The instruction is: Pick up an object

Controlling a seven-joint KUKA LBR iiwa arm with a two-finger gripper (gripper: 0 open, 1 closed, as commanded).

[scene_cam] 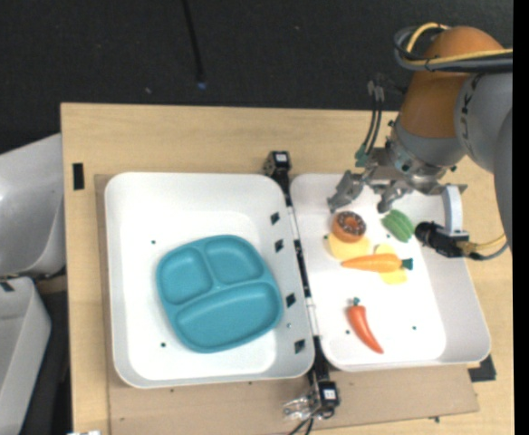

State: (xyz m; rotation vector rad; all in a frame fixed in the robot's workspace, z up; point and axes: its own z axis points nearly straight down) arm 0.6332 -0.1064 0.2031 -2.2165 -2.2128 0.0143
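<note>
Two bins (129, 352) hold the scene: a teal tray (217, 292) in the left, small toys in the right. Step looks like approach: the gripper (370, 191), fingers spread and holding nothing, hangs near the far wall. Next it must descend squarely over one toy. Nearest lie a green piece (398, 225) and an orange carrot (371, 263), slim and tapered.

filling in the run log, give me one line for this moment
hand: over right white bin, above round orange toy | blue divided plate: left white bin
</note>
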